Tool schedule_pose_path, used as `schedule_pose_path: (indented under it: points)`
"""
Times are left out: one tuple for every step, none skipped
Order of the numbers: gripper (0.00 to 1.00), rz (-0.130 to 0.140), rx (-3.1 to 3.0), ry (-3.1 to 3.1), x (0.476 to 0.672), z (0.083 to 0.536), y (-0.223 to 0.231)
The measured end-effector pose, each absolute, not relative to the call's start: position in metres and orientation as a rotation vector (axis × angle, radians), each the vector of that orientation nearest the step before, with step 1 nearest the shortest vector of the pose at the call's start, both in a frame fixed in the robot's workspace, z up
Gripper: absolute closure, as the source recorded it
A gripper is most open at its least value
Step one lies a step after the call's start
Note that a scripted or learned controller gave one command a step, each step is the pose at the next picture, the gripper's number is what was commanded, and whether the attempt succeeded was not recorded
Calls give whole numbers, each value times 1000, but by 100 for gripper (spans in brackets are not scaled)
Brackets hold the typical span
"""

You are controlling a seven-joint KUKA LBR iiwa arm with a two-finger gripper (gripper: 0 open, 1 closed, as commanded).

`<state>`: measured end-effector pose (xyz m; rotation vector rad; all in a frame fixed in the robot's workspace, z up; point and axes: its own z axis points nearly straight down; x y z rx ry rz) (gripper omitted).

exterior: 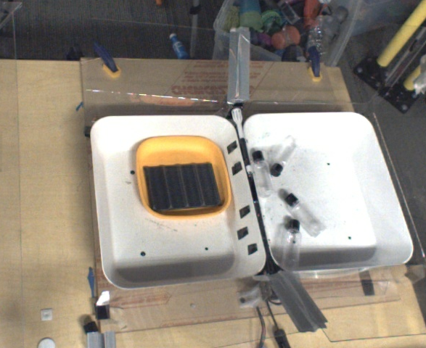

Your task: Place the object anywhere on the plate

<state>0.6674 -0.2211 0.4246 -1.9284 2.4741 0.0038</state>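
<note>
The plate (182, 151) is orange-yellow, bearing a black ribbed rectangular object (182, 186). Both bins (118, 194) are white. Small clear pieces with black caps (291, 198) dot the right bin (350, 180). The bench (31, 194) is tan.

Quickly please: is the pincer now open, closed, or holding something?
Pincer: cannot be told.
The black ribbed rectangular block lies on the orange plastic plate.
</note>
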Motion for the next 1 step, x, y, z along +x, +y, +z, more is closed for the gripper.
schedule_pose_path:
  points:
    - [100,-2,-2177,2255,668,436,-221]
